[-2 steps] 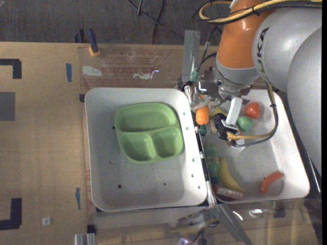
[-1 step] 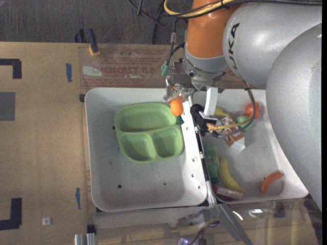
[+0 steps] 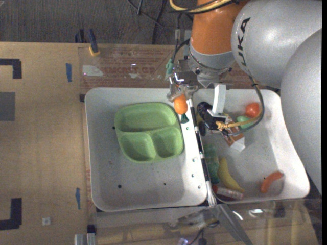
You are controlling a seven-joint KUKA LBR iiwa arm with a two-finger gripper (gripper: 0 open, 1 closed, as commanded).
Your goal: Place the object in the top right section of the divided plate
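Between my fingers (image 3: 179, 97): one orange toy carrot (image 3: 180, 106), clasped, long axis vertical, green tip down. It hangs just beside the green divided plate's (image 3: 148, 131) right edge; plate lies leftward, left bin (image 3: 102, 152).

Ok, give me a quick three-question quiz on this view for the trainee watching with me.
1. How many sections does the green divided plate have?
2. True or false: the banana lies in the left bin.
3. The small orange object just below the gripper is: A) over the plate's middle; B) beside the plate's top right corner, at the wall between the bins; C) on the bench outside both bins.

Key: 1) three; 2) false, it lies in the right bin; 3) B.
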